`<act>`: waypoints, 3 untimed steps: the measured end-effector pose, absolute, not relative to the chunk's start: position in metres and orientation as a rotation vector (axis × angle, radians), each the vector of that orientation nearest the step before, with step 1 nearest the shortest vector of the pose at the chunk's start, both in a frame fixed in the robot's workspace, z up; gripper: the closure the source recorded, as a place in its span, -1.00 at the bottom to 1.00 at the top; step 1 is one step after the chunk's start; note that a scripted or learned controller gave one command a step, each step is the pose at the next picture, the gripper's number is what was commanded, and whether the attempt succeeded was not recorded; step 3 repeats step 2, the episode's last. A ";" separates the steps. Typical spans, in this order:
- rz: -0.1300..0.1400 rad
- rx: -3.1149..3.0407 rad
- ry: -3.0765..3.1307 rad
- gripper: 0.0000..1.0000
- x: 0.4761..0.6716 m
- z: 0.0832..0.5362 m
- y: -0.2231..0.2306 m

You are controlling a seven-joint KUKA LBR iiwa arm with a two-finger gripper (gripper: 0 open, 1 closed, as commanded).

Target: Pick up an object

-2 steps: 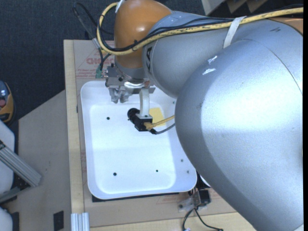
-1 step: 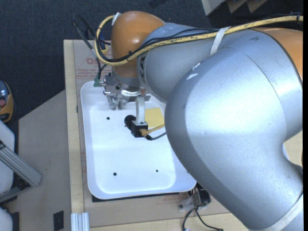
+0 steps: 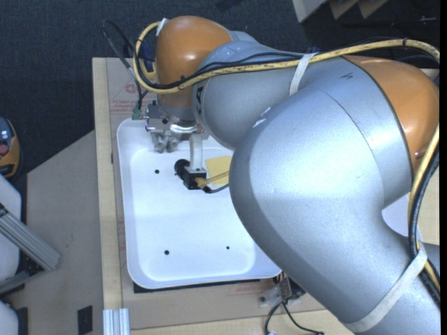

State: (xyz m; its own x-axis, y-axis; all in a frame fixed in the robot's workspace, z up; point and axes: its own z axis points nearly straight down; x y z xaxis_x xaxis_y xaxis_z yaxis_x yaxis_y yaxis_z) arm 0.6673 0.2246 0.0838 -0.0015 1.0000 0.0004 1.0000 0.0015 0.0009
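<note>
My gripper (image 3: pixel 163 142) hangs low over the far left corner of the left white bin (image 3: pixel 140 229), close to its back wall. A pale yellow flat object (image 3: pixel 218 165) lies on the bin floor just to the right of the gripper, and the arm hides part of it. I see nothing held at the gripper. The big grey arm with its orange band (image 3: pixel 185 44) covers the right side of the bin and most of the view.
The near and left parts of the left bin's floor show bare white with small dark dots (image 3: pixel 166 252). A sliver of the right bin (image 3: pixel 397 218) shows past the arm. The wooden bench edge (image 3: pixel 108 187) runs along the left.
</note>
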 end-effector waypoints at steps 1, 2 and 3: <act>-0.011 2.226 2.224 1.00 0.596 0.084 0.225; 0.026 2.215 2.216 1.00 0.566 0.342 0.191; 0.026 2.215 2.216 1.00 0.566 0.342 0.191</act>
